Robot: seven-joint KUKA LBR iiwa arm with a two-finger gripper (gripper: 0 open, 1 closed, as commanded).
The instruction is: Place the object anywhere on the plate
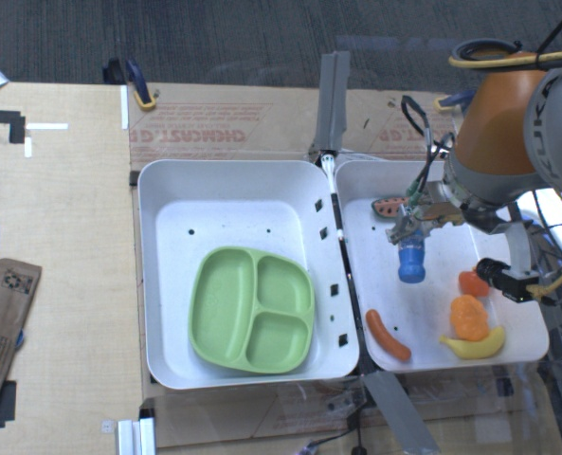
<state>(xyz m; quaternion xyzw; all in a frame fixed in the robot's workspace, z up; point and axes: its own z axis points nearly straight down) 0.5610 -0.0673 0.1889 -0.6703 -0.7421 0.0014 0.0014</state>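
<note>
- Blue cylindrical object [411, 260]: upright in the right bin [508, 354], in that bin's left-centre area, directly beneath the gripper [407, 232]. Its top sits between the gripper's fingers, which pinch it from either side.
- Gripper: hangs from the grey arm [508, 131] with its orange band, which reaches in from the right over the right bin's far half.
- Green plate [253, 309]: three compartments, lying flat in the left bin [157, 254], toward its near side. Bare white floor surrounds it on the far side and to the left; its near edge lies close to the bin's near wall.
- Divide between bins: the two inner walls meet just right of the plate, with a row of dark clips along the seam. The blue object stands near this seam, apart from the wall.
- Sausage [388, 336]: lies at a slant near the right bin's near-left corner, apart from the blue object.
- Orange item [468, 317] and banana [474, 345]: touching one another near the right bin's near-right corner; a small red item [472, 282] sits just beyond them.
- Small patterned object [389, 207]: by the far wall of the right bin, just left of the gripper.
- Open floor: a bare strip runs between the blue object and the fruit group.
</note>
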